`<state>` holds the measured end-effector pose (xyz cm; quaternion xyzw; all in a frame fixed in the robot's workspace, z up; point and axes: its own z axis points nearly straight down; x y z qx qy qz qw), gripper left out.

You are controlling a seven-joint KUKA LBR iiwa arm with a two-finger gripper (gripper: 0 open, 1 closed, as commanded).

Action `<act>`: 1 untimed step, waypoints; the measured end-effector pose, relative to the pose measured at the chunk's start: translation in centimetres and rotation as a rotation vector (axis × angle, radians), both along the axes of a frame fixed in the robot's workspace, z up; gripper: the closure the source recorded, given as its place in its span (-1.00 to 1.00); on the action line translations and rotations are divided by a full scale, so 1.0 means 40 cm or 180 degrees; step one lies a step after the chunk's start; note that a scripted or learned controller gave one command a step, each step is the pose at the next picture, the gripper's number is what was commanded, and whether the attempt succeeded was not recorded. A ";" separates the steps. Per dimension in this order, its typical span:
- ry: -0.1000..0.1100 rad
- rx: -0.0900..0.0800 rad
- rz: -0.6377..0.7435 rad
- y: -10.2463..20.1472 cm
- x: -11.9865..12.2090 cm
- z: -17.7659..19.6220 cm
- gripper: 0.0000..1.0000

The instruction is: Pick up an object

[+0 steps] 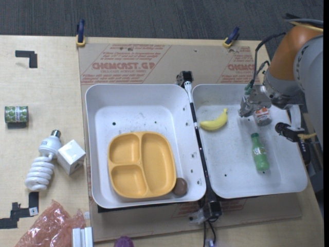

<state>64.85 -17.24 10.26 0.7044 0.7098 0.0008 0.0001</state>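
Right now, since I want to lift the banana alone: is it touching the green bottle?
Apart. The camera view shows the banana near the right bin's left wall, with bare white floor between it and the green bottle.

Spiral light bulb (42, 164) lies left of the bins on the surface (46, 96), touching a small white cube (71, 156); green can (16, 115) farther up-left; crumpled pink bag (49, 226) at bottom-left corner.

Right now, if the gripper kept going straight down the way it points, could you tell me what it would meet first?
Probably the small jar right beside the gripper, or the right bin's floor next to it; depth is unclear from above. The banana and green bottle lie off that line.
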 end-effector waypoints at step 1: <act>-0.0002 0.0014 0.0004 0.006 0.001 0.000 -1.00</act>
